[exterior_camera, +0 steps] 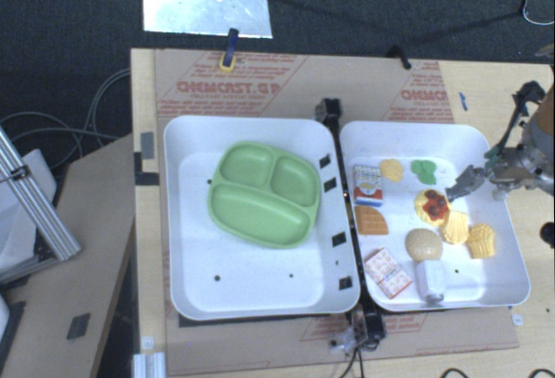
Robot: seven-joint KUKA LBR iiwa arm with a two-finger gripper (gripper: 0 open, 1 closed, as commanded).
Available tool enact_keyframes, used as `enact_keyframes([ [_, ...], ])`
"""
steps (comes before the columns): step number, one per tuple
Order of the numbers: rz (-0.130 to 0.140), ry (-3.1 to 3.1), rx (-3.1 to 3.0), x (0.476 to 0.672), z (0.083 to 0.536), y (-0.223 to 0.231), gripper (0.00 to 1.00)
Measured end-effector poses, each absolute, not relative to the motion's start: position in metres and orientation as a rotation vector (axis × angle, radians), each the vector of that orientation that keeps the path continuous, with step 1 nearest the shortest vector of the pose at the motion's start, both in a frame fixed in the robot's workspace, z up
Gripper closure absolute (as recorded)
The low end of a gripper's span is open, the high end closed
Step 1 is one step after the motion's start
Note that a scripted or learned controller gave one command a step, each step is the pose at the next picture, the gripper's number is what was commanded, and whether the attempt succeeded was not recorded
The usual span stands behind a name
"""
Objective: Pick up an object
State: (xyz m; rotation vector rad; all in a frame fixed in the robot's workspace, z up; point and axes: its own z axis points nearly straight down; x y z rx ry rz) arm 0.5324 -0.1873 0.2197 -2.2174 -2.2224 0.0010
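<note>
You've got the bench (pixel 286 77) under both bins, brown board showing at the back. The left bin (pixel 186 194) carries a green divided plate (pixel 264 192), lying flat near its middle. The right bin (pixel 486 151) holds the small stuff, all clustered together.

Your arm (pixel 531 161) comes in from the right edge, low over the right bin's far right side, wrist angled leftward and down. The gripper (pixel 458 184) hangs just above the pile, its tip beside the red-and-yellow food piece (pixel 432 206). From here you can't tell if the fingers are apart or together, and nothing shows between them.

Going down in size in that bin: a white cylinder (pixel 431 281) near the front wall, a pink patterned box (pixel 388 272) beside it, a fries carton (pixel 368 182) by the left wall, a tan bun (pixel 423 242), an orange slice (pixel 372 221), a ridged yellow piece (pixel 481 238), a green leaf (pixel 424 170), a small yellow piece (pixel 392 169).
</note>
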Motion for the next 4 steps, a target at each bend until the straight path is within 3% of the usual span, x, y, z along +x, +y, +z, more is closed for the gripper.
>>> enact_keyframes([
  [3,-0.002,-2.223,-2.220,0.531,0.083,-0.198,0.00],
  [4,-0.003,-2.226,-2.222,0.532,0.095,-0.199,1.00],
])
